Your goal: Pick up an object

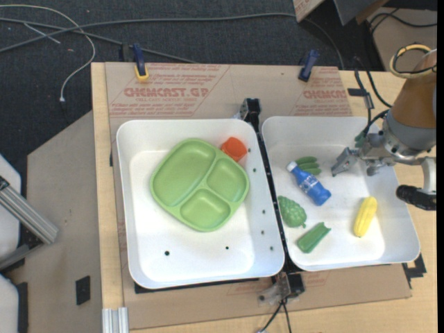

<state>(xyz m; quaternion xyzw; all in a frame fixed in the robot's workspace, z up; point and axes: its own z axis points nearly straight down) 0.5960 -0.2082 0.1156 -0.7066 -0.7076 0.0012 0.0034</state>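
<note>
My gripper (pixel 357 166) hangs over the upper right part of the right bin (pixel 402 252). Its fingers are spread open with nothing between them. Just left of it a blue bottle (pixel 310 184) lies at a slant, with a small green piece (pixel 306 164) by its top end. A bumpy green fruit (pixel 293 211) and a green pickle-shaped piece (pixel 313 236) lie nearer the front. Below the gripper, a yellow corn cob (pixel 365 216) rests apart from it.
The left bin (pixel 139 255) holds a green divided plate (pixel 200 184) with an orange object (pixel 234 148) at its upper right edge. The two bins meet at a black clamp bar (pixel 267 186). The grey and orange arm (pixel 415 109) stands over the right rim.
</note>
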